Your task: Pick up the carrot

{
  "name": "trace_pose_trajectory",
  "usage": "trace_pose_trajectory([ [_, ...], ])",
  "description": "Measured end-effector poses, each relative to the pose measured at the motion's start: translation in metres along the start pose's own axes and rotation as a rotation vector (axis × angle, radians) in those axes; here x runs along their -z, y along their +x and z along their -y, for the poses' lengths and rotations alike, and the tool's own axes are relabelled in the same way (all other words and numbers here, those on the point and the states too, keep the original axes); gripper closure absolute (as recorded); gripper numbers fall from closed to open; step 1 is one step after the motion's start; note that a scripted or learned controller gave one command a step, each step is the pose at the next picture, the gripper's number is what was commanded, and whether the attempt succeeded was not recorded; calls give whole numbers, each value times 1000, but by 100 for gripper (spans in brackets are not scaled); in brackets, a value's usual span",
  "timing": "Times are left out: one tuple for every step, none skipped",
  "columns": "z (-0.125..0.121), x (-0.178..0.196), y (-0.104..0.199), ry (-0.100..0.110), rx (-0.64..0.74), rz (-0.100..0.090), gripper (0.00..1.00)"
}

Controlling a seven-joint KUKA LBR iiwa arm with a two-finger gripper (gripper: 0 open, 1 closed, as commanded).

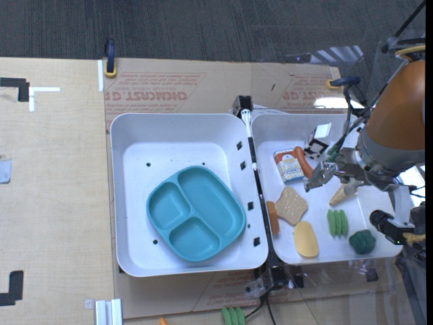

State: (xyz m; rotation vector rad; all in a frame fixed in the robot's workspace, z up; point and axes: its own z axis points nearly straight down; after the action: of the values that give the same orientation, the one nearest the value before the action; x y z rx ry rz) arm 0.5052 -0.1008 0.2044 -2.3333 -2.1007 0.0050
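Observation:
The carrot (pixel 304 161) is a short orange stick lying in the right bin (pixel 265 128), beside a red, white and blue packet (pixel 289 168). My gripper (pixel 318 177) hangs low over the bin, just right of the carrot's near end and close to it. I cannot tell whether it touches the carrot. The carrot rests on the bin floor.
The right bin also holds a bread slice (pixel 291 205), a brown sausage (pixel 272 217), a yellow piece (pixel 306 240), green beans (pixel 337 222), broccoli (pixel 362 241) and a pale wedge (pixel 338 195). A teal divided plate (pixel 195 212) lies in the left bin (pixel 125 181).

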Motion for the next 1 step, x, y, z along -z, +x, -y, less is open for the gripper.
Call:
trace_pose_trajectory([
  [-24,-110,-21,-9,45,0,0],
])
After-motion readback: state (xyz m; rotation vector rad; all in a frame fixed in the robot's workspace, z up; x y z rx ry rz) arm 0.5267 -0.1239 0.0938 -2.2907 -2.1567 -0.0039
